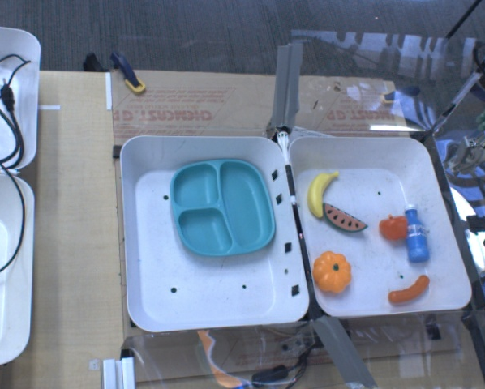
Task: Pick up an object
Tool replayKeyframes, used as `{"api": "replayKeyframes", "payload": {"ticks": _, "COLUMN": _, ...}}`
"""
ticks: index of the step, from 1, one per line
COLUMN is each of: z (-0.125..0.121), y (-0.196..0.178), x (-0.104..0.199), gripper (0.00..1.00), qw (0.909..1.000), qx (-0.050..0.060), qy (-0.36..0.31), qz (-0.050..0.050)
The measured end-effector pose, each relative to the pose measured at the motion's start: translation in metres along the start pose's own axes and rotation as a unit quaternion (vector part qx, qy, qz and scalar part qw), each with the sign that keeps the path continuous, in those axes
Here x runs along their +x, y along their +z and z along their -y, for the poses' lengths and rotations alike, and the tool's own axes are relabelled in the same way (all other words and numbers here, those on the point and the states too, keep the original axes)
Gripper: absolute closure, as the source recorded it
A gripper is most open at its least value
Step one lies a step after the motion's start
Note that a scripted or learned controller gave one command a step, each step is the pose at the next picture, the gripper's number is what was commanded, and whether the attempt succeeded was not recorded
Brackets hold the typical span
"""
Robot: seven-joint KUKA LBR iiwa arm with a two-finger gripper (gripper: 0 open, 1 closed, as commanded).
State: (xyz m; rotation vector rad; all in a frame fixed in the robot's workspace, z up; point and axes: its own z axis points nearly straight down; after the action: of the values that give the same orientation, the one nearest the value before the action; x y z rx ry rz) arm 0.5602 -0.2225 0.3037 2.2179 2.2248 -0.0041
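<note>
Gripper opening and hold: cannot tell; no object seen lifted.

Left bin (133,241): teal divided plate (222,207), three compartments, lying flat toward the far half of the floor, apart from every wall.

Right bin (437,177), touching the left bin along the shared middle rim: all of the graspable objects.
- Yellow banana (319,193), near the middle rim, far-left part of the floor.
- Watermelon slice (344,218), just beside the banana's lower end, on its right.
- Orange pumpkin (332,271), near-left corner, upright, apart from the slice.
- Blue bottle (417,235), white cap pointing away from the camera, right part of the floor.
- Round orange-red fruit (393,228), touching the bottle's left side; kind unclear.
- Orange-red sausage-shaped piece (409,289), curved, close to the near wall, below the bottle.

Behind both bins: brown cardboard sheet (226,104) with reversed red lettering; blue-and-yellow clamp (127,74) at its far-left corner.
</note>
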Motion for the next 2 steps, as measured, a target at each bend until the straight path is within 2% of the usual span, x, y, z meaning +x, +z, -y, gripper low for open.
{"api": "replayKeyframes", "payload": {"ticks": 1, "z": -0.009, "y": -0.001, "x": 0.0, "gripper": 1.0, "qw": 1.0, "qx": 0.0, "qy": 0.0, "qz": 0.0}}
{"api": "replayKeyframes", "payload": {"ticks": 2, "z": -0.03, "y": -0.004, "x": 0.0, "gripper": 1.0, "qw": 1.0, "qx": 0.0, "qy": 0.0, "qz": 0.0}}
